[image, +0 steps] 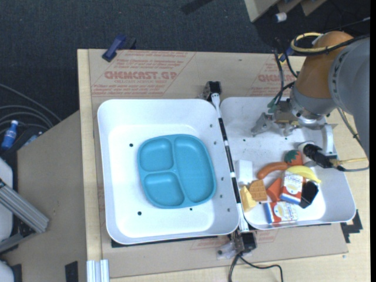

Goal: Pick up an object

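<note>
Camera view. We see the two white bins side by side at frame centre: the left bin [111, 157] holds a blue three-compartment plate [175, 170], and the right bin [247, 107] holds a heap of small items in its lower half, at the lower right of the frame. The heap includes a yellow banana [304, 172], an orange curved piece [271, 169], a small red-and-white carton [291, 187] and a tan cracker-like piece [257, 190], all touching or overlapping.

The arm enters from the upper right, and the gripper [276, 122] hangs over the bare upper part of the right bin, apart from the heap. Nothing lies between its fingers; we cannot tell how wide the jaws stand, since the wrist hides them.

We judge the step in hand to be the approach. To do it well, we would move toward the lower right, choose an item at the heap's edge, such as the banana, and descend with the fingers straddling its narrow width, so that neighbours are not dragged along.
</note>
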`<state>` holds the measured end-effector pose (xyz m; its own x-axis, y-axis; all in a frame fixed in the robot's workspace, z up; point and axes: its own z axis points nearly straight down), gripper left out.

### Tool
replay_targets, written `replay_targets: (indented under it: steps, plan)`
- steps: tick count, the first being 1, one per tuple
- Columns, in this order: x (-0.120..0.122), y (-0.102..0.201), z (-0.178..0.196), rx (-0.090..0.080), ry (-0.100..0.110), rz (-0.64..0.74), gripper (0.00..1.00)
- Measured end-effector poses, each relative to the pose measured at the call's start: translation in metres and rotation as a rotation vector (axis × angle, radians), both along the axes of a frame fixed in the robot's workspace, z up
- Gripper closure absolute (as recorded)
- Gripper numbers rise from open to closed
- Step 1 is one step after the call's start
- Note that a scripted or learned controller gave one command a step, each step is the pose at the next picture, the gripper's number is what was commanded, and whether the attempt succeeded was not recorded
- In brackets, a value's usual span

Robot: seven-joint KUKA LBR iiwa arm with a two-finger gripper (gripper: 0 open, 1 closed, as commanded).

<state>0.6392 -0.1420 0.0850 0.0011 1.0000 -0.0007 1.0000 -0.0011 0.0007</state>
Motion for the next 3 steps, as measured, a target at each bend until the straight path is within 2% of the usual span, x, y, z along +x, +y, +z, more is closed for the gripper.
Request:
replay_targets:
  steps: [1,2,3]
  plan:
    - [0.028,-0.025,0.000,0.000,-0.001,0.001,0.00]
    - [0.027,-0.002,0.000,0.002,0.002,0.002,0.00]
    - [0.028,-0.002,0.011,0.000,0.000,0.003,1.00]
